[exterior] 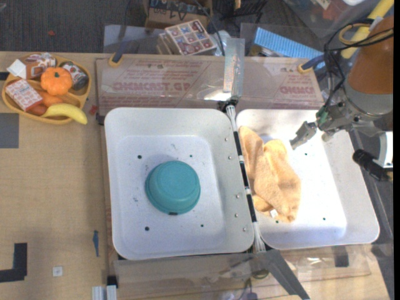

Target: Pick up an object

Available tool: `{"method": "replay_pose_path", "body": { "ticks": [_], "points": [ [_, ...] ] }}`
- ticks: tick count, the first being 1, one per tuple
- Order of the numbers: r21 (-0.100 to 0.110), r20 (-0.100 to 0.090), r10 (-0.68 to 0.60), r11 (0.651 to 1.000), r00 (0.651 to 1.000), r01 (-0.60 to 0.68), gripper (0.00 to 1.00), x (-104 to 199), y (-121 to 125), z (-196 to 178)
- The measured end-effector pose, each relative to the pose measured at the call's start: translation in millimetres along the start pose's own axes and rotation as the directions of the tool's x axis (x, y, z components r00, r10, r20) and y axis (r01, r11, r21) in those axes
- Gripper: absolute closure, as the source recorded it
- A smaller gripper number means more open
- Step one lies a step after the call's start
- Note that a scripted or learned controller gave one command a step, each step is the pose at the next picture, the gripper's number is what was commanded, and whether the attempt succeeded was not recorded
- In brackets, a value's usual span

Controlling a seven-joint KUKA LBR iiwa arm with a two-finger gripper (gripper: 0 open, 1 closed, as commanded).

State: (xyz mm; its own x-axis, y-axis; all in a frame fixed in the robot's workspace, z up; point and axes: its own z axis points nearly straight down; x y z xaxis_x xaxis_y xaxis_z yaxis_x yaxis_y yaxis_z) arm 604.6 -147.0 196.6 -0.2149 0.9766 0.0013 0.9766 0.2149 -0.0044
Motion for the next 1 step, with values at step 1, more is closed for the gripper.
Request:
{"method": "replay_pose_path", "body": {
  "ticks": [1],
  "points": [
    [-0.005, 0.003, -0.217, 0.976, 0.976, 0.217, 0.0, 37.0, 13.8, 103.5]
  ]
}}
